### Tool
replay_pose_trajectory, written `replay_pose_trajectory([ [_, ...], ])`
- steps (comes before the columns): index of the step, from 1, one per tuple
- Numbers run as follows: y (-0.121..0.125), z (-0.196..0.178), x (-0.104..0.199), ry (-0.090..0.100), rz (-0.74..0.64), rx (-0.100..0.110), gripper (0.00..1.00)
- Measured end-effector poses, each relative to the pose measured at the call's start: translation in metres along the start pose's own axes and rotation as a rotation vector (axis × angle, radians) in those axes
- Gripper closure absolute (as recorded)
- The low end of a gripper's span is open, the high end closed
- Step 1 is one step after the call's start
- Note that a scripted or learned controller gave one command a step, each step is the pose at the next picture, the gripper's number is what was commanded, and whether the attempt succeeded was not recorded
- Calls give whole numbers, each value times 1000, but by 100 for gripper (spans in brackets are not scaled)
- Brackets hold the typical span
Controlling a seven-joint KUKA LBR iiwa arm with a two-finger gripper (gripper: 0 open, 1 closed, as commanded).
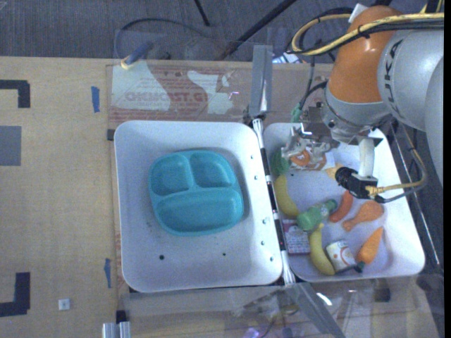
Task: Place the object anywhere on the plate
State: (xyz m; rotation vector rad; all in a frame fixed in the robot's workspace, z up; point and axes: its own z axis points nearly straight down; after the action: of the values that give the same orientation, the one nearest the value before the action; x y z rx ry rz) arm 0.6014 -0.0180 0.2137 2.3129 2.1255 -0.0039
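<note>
In the camera view, a teal plate (196,191) with three compartments lies in the middle of the left white bin (134,245), and nothing rests on it. The right bin (405,248) sits just beside the left one, sharing the centre rim. The grey arm (394,55) with its orange band reaches over the right bin's far end, and the gripper (309,146) hangs low above that bin's far left corner, right of the plate. Its tips are lost in a crumpled orange-and-white packet (307,156) beneath it, so whether they are parted, closed, or gripping anything cannot be told.

All the loose objects lie in the right bin, apart from the plate. A yellow banana (285,197) lies along the bin's left wall, nearest the plate. A green bottle (315,215) lies just right of it. Farther from the plate lie an orange carrot (343,206), a drumstick (363,214) and another carrot (371,245). A second banana (320,252) and a small can (341,255) lie at the bin's near edge.
</note>
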Motion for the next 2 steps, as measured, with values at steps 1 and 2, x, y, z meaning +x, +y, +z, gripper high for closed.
replay_pose_trajectory([
  [1, -5, 29, 58, 3, -95, 1, 100],
  [2, -13, 32, 120, 2, -119, -2, 100],
])
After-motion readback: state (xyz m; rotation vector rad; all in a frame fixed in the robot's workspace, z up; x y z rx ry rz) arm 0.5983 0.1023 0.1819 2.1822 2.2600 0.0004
